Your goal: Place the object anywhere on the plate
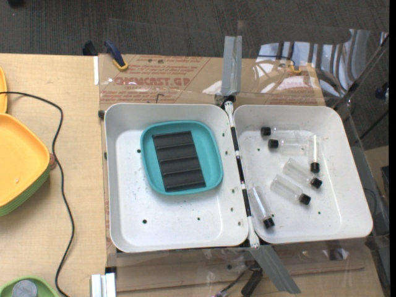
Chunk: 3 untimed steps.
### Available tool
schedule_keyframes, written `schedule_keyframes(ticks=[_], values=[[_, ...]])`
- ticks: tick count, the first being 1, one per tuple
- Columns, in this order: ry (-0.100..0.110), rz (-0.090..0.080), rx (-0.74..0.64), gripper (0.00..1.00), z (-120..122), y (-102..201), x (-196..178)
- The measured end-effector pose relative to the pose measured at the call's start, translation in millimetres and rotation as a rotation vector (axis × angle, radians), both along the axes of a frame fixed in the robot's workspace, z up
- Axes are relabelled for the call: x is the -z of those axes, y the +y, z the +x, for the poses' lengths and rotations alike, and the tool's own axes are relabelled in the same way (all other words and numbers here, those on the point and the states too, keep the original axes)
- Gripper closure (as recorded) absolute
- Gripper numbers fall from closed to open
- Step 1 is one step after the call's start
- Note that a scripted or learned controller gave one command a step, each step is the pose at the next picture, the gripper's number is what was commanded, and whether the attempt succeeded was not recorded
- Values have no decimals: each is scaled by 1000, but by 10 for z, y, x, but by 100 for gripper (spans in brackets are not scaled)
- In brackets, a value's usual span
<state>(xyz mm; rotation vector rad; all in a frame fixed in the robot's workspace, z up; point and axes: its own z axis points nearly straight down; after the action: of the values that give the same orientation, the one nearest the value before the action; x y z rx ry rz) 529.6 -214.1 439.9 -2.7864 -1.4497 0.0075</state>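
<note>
- A teal plate (181, 158) carrying a dark ribbed block (178, 161) sits in the left bin (124, 215).
- Clear vials (291, 189) with black caps lie scattered in the right bin (346, 221).

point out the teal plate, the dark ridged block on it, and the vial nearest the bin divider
plate (212, 166), camera view, bare teal right rim
block (179, 161), camera view, middle of ridged top
vial (260, 207), camera view, clear body above black cap
</note>
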Motion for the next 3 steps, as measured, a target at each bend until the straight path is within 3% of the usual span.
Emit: schedule_keyframes(ticks=[1, 3], values=[[2, 0, 159, 0, -105, -14, 4], [0, -2, 458, 0, 24, -81, 1]])
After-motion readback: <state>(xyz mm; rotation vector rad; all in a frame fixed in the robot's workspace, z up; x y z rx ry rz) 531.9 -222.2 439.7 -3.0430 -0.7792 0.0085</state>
